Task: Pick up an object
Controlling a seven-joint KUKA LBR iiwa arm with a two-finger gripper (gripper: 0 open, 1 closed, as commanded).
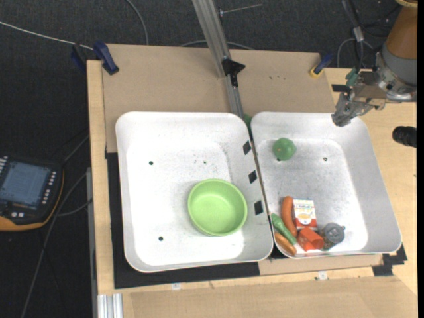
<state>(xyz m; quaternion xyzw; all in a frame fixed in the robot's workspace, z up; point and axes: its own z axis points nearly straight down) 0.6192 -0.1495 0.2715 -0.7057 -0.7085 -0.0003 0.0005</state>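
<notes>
2 white bins sit side by side on the counter (pixel 172 71). A green ball (pixel 284 148) lies in the right bin (pixel 371 177), near its far side. The tool (pixel 342 116) hovers above that bin's far right corner, holding nothing.

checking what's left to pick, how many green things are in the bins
3: a green bowl in the left bin, a small green ball near the back of the right bin, and a green-tipped piece in the front clutter. More may hide there.
</notes>
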